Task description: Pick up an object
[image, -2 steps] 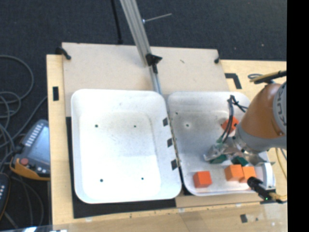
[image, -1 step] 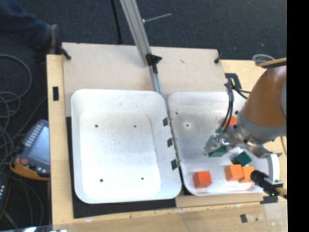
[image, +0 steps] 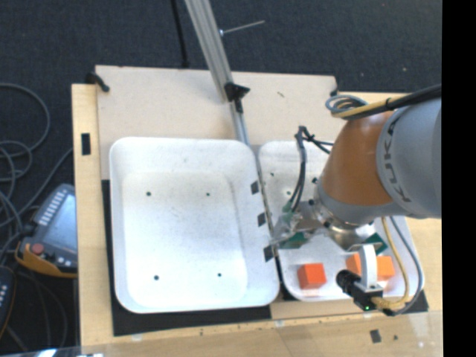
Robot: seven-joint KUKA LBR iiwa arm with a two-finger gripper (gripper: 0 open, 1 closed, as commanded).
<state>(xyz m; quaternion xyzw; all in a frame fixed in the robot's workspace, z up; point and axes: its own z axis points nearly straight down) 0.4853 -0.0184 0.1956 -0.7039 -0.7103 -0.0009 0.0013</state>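
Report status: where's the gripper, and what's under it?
Gripper low in the right bin, near its left wall; grip unconfirmed. Orange block loose on the bin floor nearby. Arm hides much of that bin.

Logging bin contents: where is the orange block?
The orange block lies in the right bin, near its front edge, just below the gripper.

Robotics lab: plywood tabletop [image: 186, 95] on dark carpet [image: 74, 21], aluminium camera mast [image: 212, 39], loose cables [image: 18, 162], orange-edged teach pendant [image: 52, 229].
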